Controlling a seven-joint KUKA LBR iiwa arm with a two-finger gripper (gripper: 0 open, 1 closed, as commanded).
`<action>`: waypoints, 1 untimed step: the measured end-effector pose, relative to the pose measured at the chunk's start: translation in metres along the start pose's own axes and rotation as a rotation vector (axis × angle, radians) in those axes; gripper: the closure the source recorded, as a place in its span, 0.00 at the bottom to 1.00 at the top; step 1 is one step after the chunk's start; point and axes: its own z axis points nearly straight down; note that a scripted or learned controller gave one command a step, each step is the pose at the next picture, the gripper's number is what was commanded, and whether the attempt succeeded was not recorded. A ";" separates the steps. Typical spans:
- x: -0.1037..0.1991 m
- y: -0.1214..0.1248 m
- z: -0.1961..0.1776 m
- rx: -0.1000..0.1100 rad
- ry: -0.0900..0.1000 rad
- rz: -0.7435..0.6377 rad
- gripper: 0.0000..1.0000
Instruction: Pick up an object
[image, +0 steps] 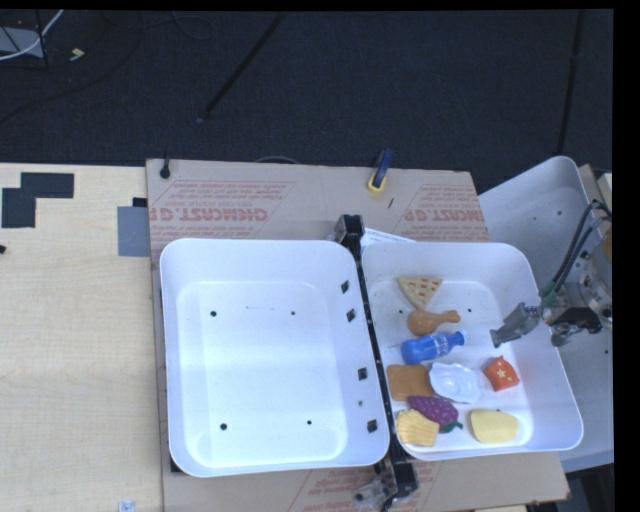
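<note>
Robot end section: gripper (538, 326) of dull grey metal with two dark-tipped fingers (512, 327), compact metallic wrist block behind, and thin dark cables running upward along the right side

Two white bins (262, 262) are sitting side by side on a cardboard sheet (250, 205), which is lying on a pale wooden bench (70, 330); a blue-and-yellow clamp (380, 172) is gripping the cardboard's far edge.

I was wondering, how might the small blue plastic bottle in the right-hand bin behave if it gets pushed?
The small blue plastic bottle lies on its side, so it would probably roll. It looks light and smooth, perhaps slippery, and may bump the brown drumstick toy beside it.
</note>
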 end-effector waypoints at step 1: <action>-0.040 0.004 0.135 0.013 0.003 0.001 0.00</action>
